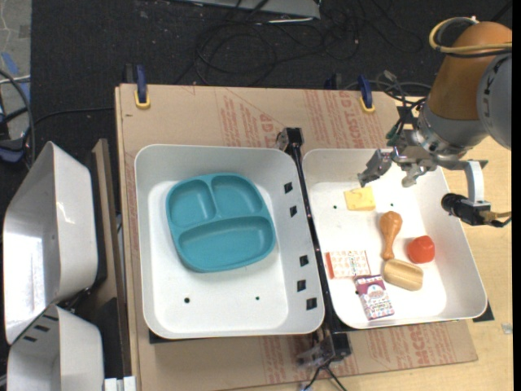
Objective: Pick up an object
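Gripper (391,168) seen upper right of frame, above right bin (464,300); grip state cannot be told. Yellow cheese wedge (360,199) lies just below it, nothing held. Wedge could be pushed aside if hit off-centre.

You can't see all of the arm (476,72): the right edge of the picture cuts it off. The gripper (393,168) is dark and small over the far part of the right bin (464,292), so its tips are hard to make out. The print on the small pink box (374,296) and the flat card (348,264) is too tiny to read. At the left, the white tubs (45,243) run off the edge.
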